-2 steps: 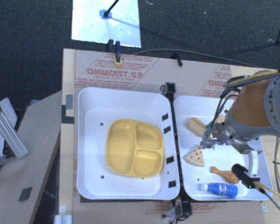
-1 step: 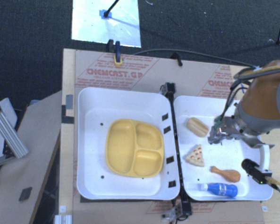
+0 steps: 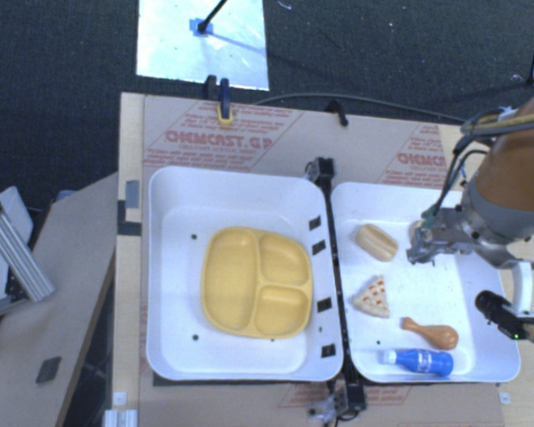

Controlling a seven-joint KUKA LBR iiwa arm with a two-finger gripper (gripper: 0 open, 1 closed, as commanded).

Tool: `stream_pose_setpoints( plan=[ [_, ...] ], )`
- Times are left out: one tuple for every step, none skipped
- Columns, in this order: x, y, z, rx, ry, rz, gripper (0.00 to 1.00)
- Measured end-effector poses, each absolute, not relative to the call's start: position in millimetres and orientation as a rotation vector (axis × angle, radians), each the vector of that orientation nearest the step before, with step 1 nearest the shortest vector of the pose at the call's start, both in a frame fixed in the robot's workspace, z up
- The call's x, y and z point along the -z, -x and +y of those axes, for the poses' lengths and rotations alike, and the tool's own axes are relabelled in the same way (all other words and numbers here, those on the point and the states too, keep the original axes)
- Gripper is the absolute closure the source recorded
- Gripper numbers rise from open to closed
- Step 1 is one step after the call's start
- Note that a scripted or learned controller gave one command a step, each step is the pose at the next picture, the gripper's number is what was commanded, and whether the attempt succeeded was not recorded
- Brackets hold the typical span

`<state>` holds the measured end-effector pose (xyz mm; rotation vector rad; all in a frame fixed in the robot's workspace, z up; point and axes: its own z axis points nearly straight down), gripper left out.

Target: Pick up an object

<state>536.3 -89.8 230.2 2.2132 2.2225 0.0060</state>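
So we're looking down at the two white bins sitting side by side in the middle of the frame. The left bin (image 3: 168, 274) is holding a yellow divided tray (image 3: 256, 281), lying flat near the centre with bare white floor running all around it, widest along the left and upper sides.

The right bin (image 3: 484, 357) is where the small stuff is sitting. A hot dog bun (image 3: 377, 242) is lying in its upper left part, a pizza slice (image 3: 372, 298) is just below it, a chicken drumstick (image 3: 430, 333) is lying lower right of the slice, and a blue bottle (image 3: 418, 360) is lying on its side close along the bin's lower edge. All four are apart from each other, and the upper right stretch of floor is the roomiest bit.

The arm is reaching in from the right, with the gripper (image 3: 425, 243) hanging just right of the bun; we can't tell how it's set or whether it's touching anything.
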Motion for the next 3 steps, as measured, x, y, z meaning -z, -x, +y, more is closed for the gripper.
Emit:
stream_pose_setpoints(
  plan=[
    [-235.0, -557.2, -49.1, -0.006, -2.211, 2.230, 1.00],
    [-243.5, -578.6, -1.8, -0.007, -2.210, 2.232, 1.00],
    [-246.7, -601.5, 42.2, -0.007, -2.211, 2.231, 1.00]
  ],
)
